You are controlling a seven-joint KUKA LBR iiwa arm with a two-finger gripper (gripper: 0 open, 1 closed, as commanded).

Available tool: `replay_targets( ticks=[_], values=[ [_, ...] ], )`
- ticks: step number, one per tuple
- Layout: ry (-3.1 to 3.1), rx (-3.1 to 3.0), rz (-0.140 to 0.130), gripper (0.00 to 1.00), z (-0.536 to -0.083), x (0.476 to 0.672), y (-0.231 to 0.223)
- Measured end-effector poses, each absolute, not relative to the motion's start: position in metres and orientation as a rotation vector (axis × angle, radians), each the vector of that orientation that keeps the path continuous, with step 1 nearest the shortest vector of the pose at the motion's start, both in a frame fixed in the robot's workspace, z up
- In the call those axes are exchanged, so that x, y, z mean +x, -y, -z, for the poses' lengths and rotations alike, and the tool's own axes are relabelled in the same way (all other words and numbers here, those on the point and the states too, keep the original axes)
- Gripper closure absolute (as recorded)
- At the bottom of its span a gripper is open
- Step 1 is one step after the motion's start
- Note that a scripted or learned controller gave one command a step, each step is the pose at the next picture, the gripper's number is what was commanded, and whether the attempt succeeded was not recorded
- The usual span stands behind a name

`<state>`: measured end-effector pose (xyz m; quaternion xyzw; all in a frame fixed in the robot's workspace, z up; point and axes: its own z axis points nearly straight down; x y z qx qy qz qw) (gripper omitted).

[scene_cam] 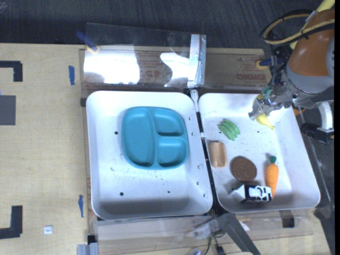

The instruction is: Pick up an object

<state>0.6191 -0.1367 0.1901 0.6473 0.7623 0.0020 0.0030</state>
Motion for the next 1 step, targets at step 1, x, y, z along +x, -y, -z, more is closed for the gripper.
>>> replay_targets(
  ticks=[1],
  values=[
    [-2.237, 2.201, -0.002, 1.0, -0.2545, 0.6685, 0.1435]
  ],
)
